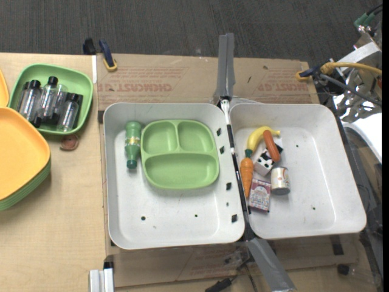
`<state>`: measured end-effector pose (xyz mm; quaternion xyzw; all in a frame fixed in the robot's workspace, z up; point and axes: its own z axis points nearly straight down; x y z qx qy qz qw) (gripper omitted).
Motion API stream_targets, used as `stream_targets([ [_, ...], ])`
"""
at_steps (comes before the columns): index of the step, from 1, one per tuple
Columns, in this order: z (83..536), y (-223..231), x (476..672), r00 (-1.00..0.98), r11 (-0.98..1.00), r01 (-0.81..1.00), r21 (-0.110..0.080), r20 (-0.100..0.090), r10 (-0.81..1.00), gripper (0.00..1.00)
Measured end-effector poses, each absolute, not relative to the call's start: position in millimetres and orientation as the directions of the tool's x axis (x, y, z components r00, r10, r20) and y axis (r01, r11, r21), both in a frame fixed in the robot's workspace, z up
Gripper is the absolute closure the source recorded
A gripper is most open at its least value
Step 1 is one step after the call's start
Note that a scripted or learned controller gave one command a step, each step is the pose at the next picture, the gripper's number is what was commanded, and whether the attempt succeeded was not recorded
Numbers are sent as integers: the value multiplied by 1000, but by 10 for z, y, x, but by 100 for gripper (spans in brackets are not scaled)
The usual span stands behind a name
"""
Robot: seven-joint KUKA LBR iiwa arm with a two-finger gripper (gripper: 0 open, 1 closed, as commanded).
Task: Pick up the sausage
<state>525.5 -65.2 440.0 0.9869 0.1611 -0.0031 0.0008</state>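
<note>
The sausage (271, 146) is a short orange-red cylinder lying at a slant in the right bin (316, 212), near the bin's upper left. Its upper end touches a yellow banana (261, 135). Its lower end rests against a white die with black dots (263, 160).
In the right bin, a carrot (246, 174), a small can (279, 180) and a red packet (260, 196) crowd just below the sausage. The left bin (170, 224) holds a green divided plate (179, 153) and a green bottle (132, 143). Cables and equipment (352, 78) sit at the right.
</note>
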Motion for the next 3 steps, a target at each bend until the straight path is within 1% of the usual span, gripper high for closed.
stream_targets([
  [1,4407,-670,5305,968,-968,252,1,-4,252,100],
  [2,4410,-427,4781,979,-979,203,2,-4,203,100],
  [3,4411,-371,4854,980,-980,197,2,-3,197,100],
])
